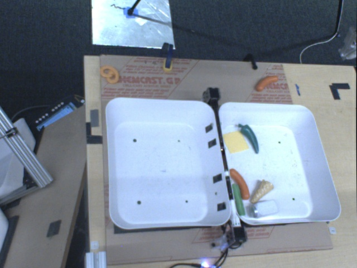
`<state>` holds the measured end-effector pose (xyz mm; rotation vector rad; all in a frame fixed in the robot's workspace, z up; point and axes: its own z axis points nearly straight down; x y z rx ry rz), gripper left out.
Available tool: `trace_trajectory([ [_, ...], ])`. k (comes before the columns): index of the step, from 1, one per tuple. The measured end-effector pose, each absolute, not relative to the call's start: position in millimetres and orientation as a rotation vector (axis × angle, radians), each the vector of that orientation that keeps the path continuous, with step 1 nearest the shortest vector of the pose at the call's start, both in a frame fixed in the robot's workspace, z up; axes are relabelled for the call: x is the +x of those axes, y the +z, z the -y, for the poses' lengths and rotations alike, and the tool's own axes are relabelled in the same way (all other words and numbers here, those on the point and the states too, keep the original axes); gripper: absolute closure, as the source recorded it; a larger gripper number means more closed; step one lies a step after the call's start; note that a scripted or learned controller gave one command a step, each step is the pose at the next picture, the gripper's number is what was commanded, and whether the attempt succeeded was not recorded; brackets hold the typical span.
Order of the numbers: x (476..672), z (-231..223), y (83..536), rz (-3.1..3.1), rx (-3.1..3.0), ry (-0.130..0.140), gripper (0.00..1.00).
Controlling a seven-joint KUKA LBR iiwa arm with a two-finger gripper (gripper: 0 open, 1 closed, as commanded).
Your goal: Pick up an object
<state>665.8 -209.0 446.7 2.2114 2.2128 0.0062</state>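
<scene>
Right bin (312,149) holds yellow block (236,142), green pepper (249,137), perhaps a sausage (239,181)

two shallow white bins sit side by side on the worktop (184,71). the right bin (321,166) holds a yellow slice (235,142) touching a dark green pepper (249,137), an orange sausage (239,182) beside a green stick (239,200), a tan cone (261,191) and a pale block (264,208). the left bin (120,149) adjoins it. another sausage (266,82) and an orange ring (110,73) lie on the worktop behind.

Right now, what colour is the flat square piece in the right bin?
Pale yellow. The square shows best in the camera view, beside a dark green pepper.
</scene>
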Motion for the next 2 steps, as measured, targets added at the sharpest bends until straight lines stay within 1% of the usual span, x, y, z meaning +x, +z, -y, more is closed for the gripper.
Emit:
trace_trajectory([
  [1, 654.4, 205.6, 542.0, -2.219, 2.207, 0.009, 1.0],
  [2, 643.6, 145.8, 339.9, -2.239, 2.223, -0.009, 1.0],
])
